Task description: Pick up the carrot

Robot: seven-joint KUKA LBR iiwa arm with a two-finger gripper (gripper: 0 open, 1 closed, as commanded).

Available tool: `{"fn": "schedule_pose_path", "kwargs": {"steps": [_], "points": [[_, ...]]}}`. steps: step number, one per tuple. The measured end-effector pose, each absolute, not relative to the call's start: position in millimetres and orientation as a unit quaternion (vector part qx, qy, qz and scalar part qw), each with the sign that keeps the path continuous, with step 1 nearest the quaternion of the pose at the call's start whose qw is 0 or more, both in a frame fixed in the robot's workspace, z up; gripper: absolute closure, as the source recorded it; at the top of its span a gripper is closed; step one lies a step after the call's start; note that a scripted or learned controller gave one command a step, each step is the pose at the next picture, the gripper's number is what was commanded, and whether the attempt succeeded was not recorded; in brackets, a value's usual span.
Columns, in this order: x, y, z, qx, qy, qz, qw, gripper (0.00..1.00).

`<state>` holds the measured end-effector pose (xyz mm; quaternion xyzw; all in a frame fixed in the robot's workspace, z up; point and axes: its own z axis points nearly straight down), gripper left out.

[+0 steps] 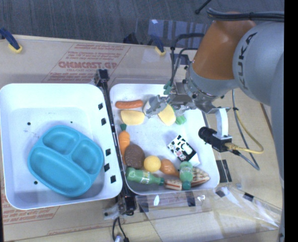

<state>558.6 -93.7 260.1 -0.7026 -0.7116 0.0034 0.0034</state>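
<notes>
The carrot (124, 141) is a small orange piece with a green top. It lies along the left wall of the right bin (208, 135), just below a yellow food piece (132, 117). My gripper (155, 106) hangs over the far middle of that bin, up and to the right of the carrot and well apart from it. A second yellow piece (167, 115) sits right beside the gripper tip. Nothing of the carrot is touched by the gripper.
An orange sausage (130, 104) lies at the bin's far left. A brown potato (134, 156), lemon (152, 163), green bottle (144, 176) and black-and-white box (181, 147) crowd the near part. The left bin (10, 100) holds a blue divided tray (65, 159).
</notes>
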Motion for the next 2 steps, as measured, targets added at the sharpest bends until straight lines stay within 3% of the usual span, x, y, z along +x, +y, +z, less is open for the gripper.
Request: {"fn": "schedule_pose_path", "kwargs": {"steps": [1,2], "points": [[491.8,-128,152,-0.644,-0.765,0.0049,0.007,0.0],[479.3,-107,95,-0.605,-0.796,0.0004,-0.002,0.0]]}}
